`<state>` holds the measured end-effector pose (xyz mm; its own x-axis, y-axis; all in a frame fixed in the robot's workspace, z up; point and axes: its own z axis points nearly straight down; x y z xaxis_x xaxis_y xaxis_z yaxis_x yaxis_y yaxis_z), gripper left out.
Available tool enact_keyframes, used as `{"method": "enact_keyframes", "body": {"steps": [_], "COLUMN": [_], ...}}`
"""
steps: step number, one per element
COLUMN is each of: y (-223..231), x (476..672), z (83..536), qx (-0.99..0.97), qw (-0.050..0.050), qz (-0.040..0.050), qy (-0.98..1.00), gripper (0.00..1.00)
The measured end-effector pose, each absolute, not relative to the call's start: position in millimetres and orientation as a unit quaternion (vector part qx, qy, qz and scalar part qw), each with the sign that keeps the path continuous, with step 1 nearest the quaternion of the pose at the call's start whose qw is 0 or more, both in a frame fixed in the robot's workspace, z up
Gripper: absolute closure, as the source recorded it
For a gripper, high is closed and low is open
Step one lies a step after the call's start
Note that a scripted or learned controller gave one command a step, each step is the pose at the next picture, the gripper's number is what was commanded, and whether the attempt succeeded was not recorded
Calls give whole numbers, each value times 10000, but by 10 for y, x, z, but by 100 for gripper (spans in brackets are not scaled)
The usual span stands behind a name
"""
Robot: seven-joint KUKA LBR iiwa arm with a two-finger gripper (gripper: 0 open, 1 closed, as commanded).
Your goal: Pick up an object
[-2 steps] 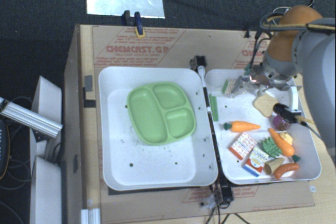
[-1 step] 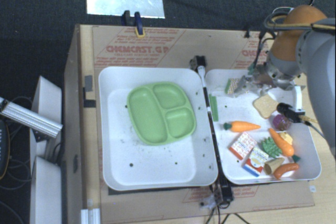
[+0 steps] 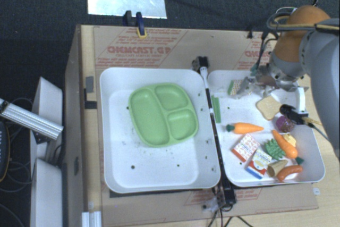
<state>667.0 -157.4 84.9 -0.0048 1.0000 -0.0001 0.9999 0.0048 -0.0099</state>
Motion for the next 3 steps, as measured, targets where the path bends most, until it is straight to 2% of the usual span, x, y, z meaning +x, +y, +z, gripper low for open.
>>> {"method": "enact_keyframes", "body": {"steps": [1, 2, 3], "y": [-1820, -1625, -1617], "x": [6672, 6666, 6665], "z": [851, 845, 844], "qx": [-7057, -7054, -7056], "qw": [39, 32, 30], "qz": [27, 41, 44], "qy": [-7085, -7087, -7086], "gripper": [0, 0, 0]}}
